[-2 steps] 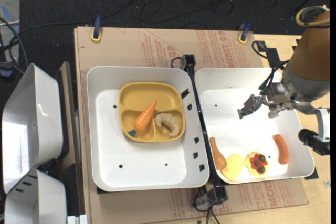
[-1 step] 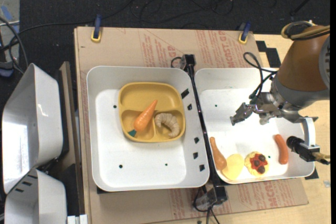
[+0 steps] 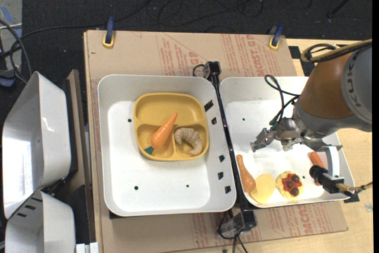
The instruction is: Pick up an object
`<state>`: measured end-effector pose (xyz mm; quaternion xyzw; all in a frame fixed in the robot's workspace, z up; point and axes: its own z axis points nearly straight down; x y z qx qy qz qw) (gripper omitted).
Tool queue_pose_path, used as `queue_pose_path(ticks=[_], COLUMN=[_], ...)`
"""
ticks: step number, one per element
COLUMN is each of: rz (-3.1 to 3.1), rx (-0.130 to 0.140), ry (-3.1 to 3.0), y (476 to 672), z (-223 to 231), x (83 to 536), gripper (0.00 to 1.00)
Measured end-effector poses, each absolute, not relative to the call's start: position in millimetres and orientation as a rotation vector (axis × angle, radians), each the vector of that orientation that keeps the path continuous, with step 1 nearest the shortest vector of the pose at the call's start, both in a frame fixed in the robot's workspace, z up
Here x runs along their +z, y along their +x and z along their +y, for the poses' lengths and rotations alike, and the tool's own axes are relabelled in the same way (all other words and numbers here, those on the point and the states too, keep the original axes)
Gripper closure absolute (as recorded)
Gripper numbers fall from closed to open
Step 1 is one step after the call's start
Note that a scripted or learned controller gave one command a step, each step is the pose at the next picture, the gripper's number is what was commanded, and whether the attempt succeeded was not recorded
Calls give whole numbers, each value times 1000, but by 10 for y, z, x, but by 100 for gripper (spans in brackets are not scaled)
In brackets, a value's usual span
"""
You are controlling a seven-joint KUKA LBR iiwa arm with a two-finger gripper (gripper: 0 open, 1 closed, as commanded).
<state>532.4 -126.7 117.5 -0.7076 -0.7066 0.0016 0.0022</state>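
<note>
Over the right bin [image 3: 249, 92] the gripper [image 3: 261, 141] hung above bare white floor, its fingers spread a little and holding nothing — the grey arm [image 3: 337, 98] came in from the right. Near it, along the front wall, lay a drumstick [image 3: 245, 172], a pale yellow disc [image 3: 265, 188] and a small pizza [image 3: 289, 184]. Well apart, the left bin [image 3: 118, 175] held a yellow divided plate [image 3: 148, 108] — on it a carrot [image 3: 163, 131] and a shrimp [image 3: 189, 138].
</note>
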Motion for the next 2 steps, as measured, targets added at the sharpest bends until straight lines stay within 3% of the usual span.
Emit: queue_pose_path(ticks=[1,2], rz=[-2219,-2222], rx=[0,-1], ry=[-2224,-2222], y=[5336,5294], z=[-1267,-1270], x=[1310,1728], gripper=[100,100])
